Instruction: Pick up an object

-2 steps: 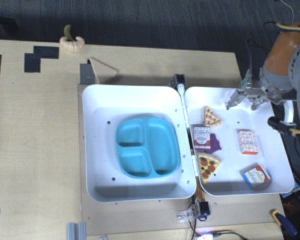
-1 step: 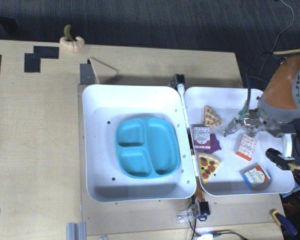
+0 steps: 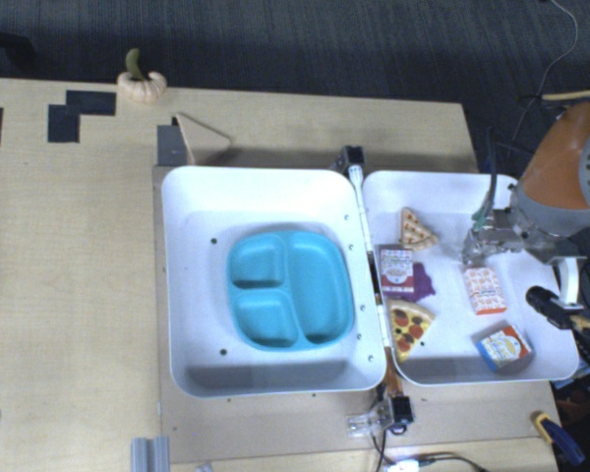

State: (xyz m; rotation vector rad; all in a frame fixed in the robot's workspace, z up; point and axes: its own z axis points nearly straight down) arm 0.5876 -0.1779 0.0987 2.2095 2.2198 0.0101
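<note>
Arm: I see the grey arm with its orange band (image 3: 560,155) reaching in from the right over the right bin (image 3: 442,367).
Gripper: the gripper (image 3: 482,247) hangs above the bin's upper right part, just above a white and red carton (image 3: 483,290); I cannot tell from this angle how it is set, and I see nothing caught in it.
Right bin contents: besides the carton I count a toast-like triangle (image 3: 416,229) near the top, a purple-edged packet (image 3: 399,271) against the left wall, a pizza slice (image 3: 409,325) below it, and a blue and orange box (image 3: 501,348) in the lower right corner. All lie apart from the gripper, flat on the bin floor.
Left bin: the left bin (image 3: 192,264) holds a blue divided tray (image 3: 290,288) at its centre.
Bench: a small garlic-like bulb (image 3: 140,84) sits at the far edge, well apart from both bins.
</note>
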